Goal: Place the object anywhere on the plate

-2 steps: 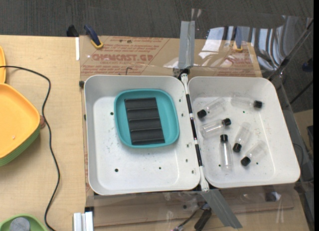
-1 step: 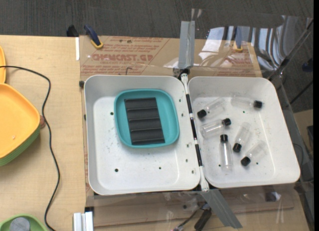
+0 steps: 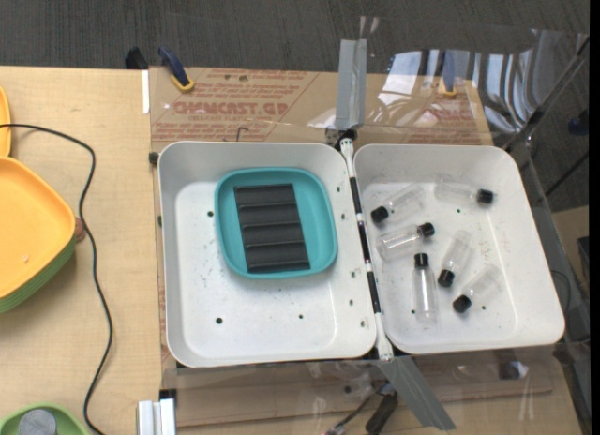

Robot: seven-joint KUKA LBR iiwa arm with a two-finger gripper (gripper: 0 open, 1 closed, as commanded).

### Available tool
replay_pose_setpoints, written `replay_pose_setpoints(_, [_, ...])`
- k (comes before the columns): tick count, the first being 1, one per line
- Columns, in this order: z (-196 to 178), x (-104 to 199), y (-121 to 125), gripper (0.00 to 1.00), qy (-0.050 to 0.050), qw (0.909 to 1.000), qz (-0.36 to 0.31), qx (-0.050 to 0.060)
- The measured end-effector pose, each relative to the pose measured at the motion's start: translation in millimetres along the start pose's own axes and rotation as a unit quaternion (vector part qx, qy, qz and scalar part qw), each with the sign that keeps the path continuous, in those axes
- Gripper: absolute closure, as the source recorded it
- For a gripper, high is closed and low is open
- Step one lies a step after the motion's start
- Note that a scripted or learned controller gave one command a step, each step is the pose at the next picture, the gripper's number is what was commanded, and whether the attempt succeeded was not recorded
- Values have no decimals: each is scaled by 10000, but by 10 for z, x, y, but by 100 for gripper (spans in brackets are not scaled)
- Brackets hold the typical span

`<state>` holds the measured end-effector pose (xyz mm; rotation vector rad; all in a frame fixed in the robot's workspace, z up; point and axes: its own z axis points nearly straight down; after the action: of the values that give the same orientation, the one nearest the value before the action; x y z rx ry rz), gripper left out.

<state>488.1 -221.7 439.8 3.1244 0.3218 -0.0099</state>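
Observation:
A teal plate (image 3: 323, 227) with a dark ribbed centre lies in the left white bin (image 3: 253, 325), toward its upper middle. In the right white bin (image 3: 525, 325) lie several clear plastic vials with black caps, scattered flat: one (image 3: 394, 206) near the bin's left wall, one (image 3: 464, 192) at the top, one (image 3: 424, 285) pointing down the middle, and one (image 3: 476, 288) at the lower right.
Orange and green dishes (image 3: 28, 236) are stacked at the left edge of the wooden bench, with a black cable (image 3: 94, 264) running beside them. A cardboard sheet (image 3: 244, 105) lies behind the bins.

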Motion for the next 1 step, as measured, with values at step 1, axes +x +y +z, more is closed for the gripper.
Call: replay_pose_setpoints(1, [-3, 63, 12, 0, 4, 10000, -3, 0])
